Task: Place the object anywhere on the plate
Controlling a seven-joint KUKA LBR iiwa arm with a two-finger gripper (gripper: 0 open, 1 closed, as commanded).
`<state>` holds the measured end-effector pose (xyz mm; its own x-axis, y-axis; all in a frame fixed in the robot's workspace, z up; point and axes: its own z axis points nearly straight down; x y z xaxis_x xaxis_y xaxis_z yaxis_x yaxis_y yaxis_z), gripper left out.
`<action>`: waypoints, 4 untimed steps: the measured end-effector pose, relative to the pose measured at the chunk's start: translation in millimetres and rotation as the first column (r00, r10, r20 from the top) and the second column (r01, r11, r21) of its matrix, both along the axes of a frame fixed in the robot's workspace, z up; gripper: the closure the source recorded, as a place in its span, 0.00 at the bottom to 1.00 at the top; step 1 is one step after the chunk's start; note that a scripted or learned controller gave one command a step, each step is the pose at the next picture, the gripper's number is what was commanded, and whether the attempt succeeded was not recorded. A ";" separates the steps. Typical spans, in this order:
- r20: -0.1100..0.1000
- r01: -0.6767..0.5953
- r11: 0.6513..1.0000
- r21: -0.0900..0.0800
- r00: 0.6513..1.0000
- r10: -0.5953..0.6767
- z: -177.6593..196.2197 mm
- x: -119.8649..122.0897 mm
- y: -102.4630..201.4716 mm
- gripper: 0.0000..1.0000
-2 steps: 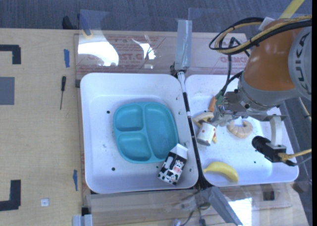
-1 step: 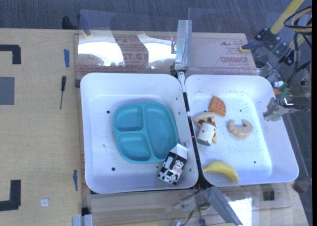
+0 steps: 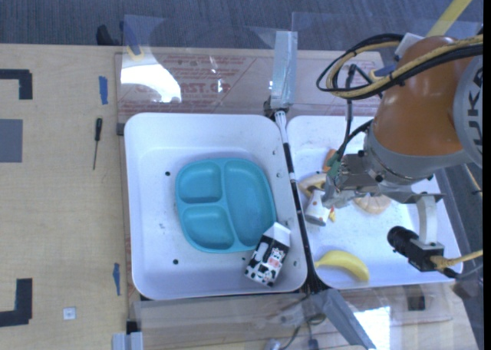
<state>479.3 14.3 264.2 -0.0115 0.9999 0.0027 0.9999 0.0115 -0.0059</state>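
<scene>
A blue three-section plate [image 3: 224,204] lies in the middle of the left bin [image 3: 146,187]. A small cow-patterned carton [image 3: 268,255] rests on its side against the plate's near right corner, partly over the rim. My gripper [image 3: 331,199] is low in the right bin [image 3: 383,283], near its left wall. It hangs over a cluster of small food pieces. A white and yellow piece [image 3: 314,207] lies just left of the fingers, and I cannot see whether it is held. A yellow banana [image 3: 343,264] lies nearer the front of that bin.
The arm's orange wrist band [image 3: 418,107] and looping cables [image 3: 360,72] cover the back of the right bin. A tan piece [image 3: 374,204] lies right of the gripper, and a small orange one [image 3: 331,158] behind it. The wall between the bins [image 3: 291,187] runs close to the gripper's left.
</scene>
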 end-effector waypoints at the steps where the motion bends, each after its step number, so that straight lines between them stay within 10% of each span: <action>1: 0.009 0.016 1.000 -0.005 1.000 -0.016 22.0 0.6 -66.2 1.00; 2: 0.005 0.019 1.000 -0.007 1.000 -0.019 5.5 -0.9 -163.2 1.00; 3: 0.001 -0.002 1.000 0.001 1.000 0.002 -20.6 0.3 -12.3 1.00; 4: 0.011 0.016 1.000 -0.005 1.000 -0.016 26.1 0.8 -80.4 1.00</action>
